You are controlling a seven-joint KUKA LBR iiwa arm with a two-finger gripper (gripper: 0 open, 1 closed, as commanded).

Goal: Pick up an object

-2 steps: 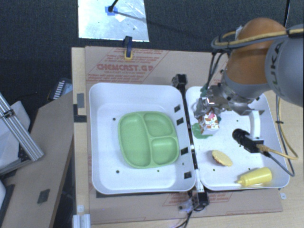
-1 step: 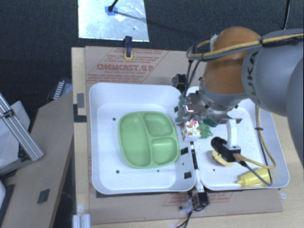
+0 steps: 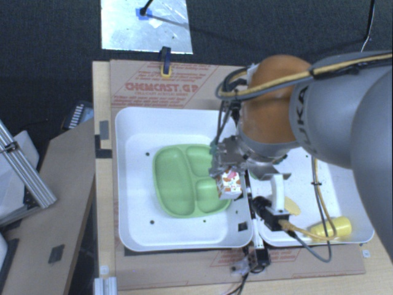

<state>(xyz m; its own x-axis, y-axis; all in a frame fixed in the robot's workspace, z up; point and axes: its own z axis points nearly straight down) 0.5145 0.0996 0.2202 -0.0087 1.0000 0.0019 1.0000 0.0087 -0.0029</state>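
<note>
A small white carton with red and yellow print (image 3: 230, 184) is gripped between the fingers of the gripper (image 3: 225, 176) over the green compartmented plastic tray (image 3: 181, 180).

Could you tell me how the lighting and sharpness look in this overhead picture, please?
Camera view: even, soft light with faint shadows; glare on the foil sheet at the top; the left bin is bright but keeps its detail; the green tray is fairly sharp; the arm, nearest the lens, looks soft and hides much of the right bin.
</note>
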